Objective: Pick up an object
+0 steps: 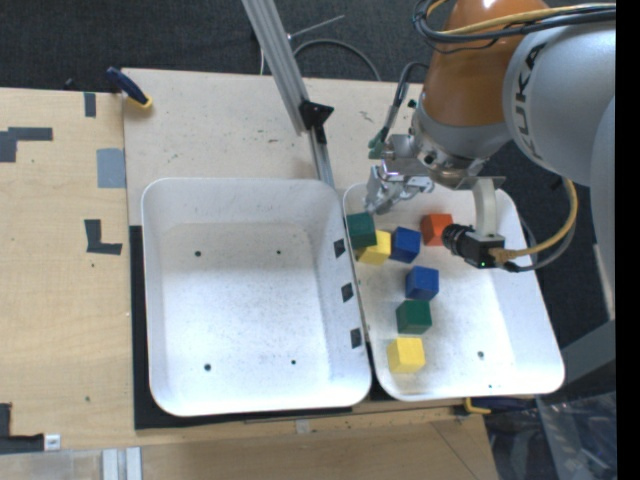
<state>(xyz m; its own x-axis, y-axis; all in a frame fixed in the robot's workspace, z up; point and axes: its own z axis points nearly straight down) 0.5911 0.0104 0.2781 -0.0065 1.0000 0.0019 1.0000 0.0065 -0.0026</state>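
Note:
Several coloured cubes lie in the right bin [520, 353]. A green cube [361, 231] sits at the bin's far left, touching a yellow cube [376, 251], with a blue cube [405, 244] beside them. An orange cube [435, 228] lies further right. Nearer the front are another blue cube [422, 281], a green cube [413, 316] and a yellow cube [406, 353]. My gripper [384, 196] hangs over the bin's far-left corner, just above and behind the first green cube. I see no cube in it.
The left bin [160, 208] adjoins the right one along a shared wall. A slanted metal pole [285, 58] crosses behind the bins. The arm's orange band [485, 38] and a cable with a black connector [470, 243] overhang the right bin's far side.

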